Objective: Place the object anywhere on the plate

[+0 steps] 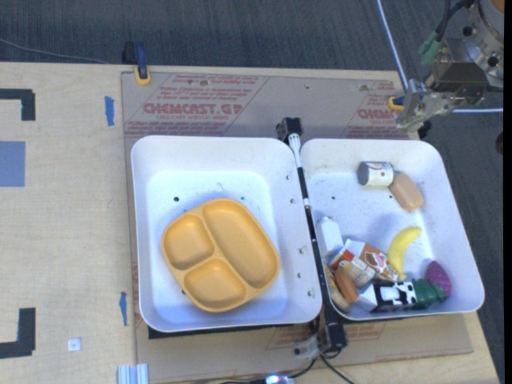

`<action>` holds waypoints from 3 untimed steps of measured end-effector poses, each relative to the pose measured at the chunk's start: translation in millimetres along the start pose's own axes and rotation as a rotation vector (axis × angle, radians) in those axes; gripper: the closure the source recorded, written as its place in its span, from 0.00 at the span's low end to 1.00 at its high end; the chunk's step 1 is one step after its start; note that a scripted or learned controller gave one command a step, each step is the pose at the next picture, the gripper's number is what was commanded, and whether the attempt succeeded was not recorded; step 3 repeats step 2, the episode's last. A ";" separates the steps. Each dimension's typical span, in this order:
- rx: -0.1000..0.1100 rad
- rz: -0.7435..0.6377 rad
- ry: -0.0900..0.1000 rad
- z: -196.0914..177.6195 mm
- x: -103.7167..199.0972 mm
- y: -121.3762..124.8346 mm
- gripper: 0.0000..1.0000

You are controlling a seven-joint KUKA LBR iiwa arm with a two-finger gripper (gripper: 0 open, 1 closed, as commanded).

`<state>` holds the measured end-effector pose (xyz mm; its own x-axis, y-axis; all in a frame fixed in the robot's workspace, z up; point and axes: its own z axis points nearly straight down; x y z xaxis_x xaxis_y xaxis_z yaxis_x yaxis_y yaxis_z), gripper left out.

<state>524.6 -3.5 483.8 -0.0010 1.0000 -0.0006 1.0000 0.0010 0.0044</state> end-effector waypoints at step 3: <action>0.006 0.001 0.000 50.0 1.7 -3.3 1.00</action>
